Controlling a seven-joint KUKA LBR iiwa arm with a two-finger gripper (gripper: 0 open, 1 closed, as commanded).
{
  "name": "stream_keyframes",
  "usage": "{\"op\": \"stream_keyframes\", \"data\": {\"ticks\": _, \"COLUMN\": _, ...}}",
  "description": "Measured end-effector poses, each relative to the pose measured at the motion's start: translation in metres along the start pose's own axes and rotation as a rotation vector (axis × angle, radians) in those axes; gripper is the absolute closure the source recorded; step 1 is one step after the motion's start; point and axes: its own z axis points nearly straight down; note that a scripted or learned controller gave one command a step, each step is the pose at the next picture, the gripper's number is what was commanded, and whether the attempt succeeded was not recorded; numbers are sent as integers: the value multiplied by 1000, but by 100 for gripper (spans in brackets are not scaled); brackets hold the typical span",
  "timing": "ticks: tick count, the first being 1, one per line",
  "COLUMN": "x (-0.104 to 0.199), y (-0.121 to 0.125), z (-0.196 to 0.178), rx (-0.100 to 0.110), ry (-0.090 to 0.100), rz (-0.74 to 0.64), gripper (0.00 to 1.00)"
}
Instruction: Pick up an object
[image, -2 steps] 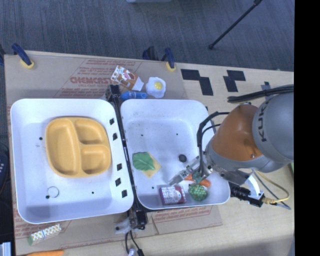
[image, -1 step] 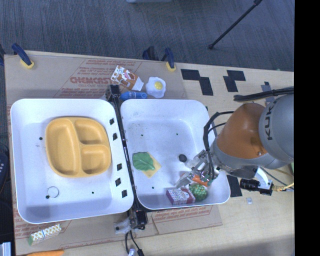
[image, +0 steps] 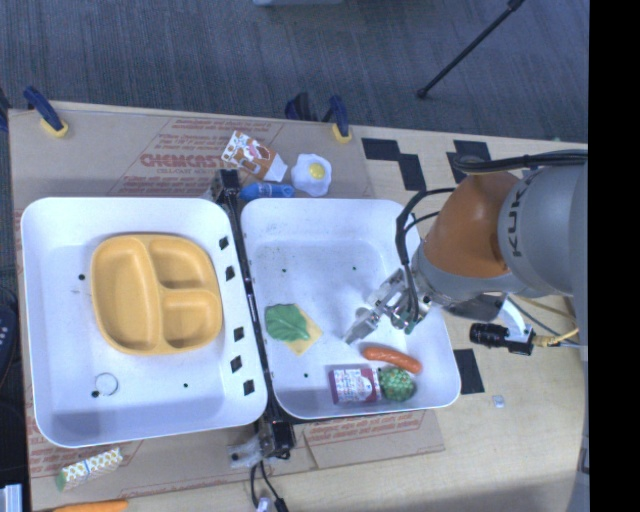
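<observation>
The right bin (image: 330, 225) holds a green leaf on a yellow slice (image: 291, 326), an orange-red carrot or sausage piece (image: 391, 357), a small red-and-white packet (image: 351, 385) and a green broccoli-like piece (image: 397, 383). My gripper (image: 372, 322) hangs over the right part of this bin, just above and left of the orange-red piece. Its fingers (image: 359, 331) stand slightly apart and point down-left with nothing between them.
The left bin (image: 50, 300) holds a yellow divided tray (image: 155, 292). Behind the bins lie a snack packet (image: 246, 153), a blue item (image: 266, 190) and a white-yellow egg toy (image: 313, 173). The arm's orange band (image: 470, 235) overhangs the right bin's right rim.
</observation>
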Motion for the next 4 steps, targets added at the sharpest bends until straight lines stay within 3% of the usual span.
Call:
{"op": "stream_keyframes", "data": {"ticks": 1, "x": -75, "y": 72, "z": -1, "rx": -1, "ry": -4, "rz": -463, "gripper": 0}}
{"op": "stream_keyframes", "data": {"ticks": 2, "x": -26, "y": 24, "z": -31, "rx": 0, "ry": -1, "rz": -533, "gripper": 0}}
{"op": "stream_keyframes", "data": {"ticks": 3, "x": 22, "y": -18, "z": -5, "rx": -7, "ry": -25, "rz": -851, "gripper": 0}}
{"op": "stream_keyframes", "data": {"ticks": 4, "x": 33, "y": -31, "z": -2, "rx": -1, "ry": -10, "rz": -1089, "gripper": 0}}
